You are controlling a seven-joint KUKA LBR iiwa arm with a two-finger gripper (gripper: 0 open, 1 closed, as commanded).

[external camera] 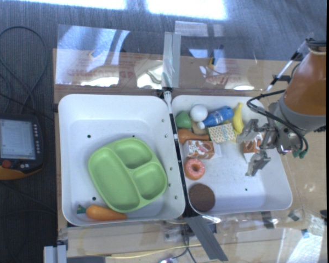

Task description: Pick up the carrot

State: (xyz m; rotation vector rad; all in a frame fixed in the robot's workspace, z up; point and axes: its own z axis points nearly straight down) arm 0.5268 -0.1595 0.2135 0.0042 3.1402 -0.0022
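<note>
You see two white bins on a bench over dark carpet. One carrot [101,213] lies at the left bin's [71,147] front edge, beside one green plate [127,173]. The gripper [257,147], spread open and holding nothing, hangs over the right bin [274,193].

I see the carrot [102,213] lying along the near edge of the left bin [71,147], just beside the green divided plate [127,173]. My arm [310,89] reaches in from the right, with the gripper [256,149] over the right bin [263,196], well apart from the carrot; I cannot tell how the jaws stand. That bin's left part holds a doughnut [194,169], a brown disc [202,196], a banana [238,118], a blue bottle [218,116], a white ball [198,112] and a green item [182,119]. A pendant [15,145] lies on the floor left of the worktop.
</note>
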